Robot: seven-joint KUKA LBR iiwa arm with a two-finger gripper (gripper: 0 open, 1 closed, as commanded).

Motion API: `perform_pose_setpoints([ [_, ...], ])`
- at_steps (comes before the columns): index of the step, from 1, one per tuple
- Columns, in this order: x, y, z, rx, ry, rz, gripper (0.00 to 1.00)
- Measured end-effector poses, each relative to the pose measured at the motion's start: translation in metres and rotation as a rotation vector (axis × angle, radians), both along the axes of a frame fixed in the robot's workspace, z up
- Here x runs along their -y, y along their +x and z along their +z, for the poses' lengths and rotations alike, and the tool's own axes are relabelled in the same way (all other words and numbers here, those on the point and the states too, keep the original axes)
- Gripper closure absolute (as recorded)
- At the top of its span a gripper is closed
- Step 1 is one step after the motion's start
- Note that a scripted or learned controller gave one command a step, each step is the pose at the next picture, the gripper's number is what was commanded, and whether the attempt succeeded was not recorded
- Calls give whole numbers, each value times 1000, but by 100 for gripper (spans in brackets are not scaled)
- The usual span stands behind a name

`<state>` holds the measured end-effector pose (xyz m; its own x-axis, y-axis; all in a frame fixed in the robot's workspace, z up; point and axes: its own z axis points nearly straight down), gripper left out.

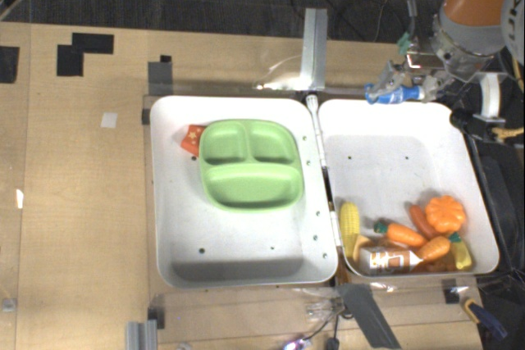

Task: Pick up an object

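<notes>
The right bin [394, 152] holds a heap in its near right corner: a yellow corn cob [349, 222], two carrots [402, 235], an orange pumpkin [445, 213], a red sausage [419, 219] and a brown bottle with a white label [389, 260]. My gripper [404, 88] hangs over the far rim of this bin, well away from the heap. A small blue and white piece [387, 93] shows at its tip; I cannot make out whether it is a held thing or part of the gripper.
The left bin [176, 242] carries a green divided plate [250, 162] with a red item [192, 140] sticking out at its far left edge. A metal post [315, 45] stands behind the divider between the bins. Cables lie at the back right.
</notes>
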<state>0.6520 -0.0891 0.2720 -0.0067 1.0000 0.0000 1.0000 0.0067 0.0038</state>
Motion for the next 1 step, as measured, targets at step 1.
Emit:
perform_pose_setpoints([
  [1, 36, 16, -86, 0, -1, 193, 0],
])
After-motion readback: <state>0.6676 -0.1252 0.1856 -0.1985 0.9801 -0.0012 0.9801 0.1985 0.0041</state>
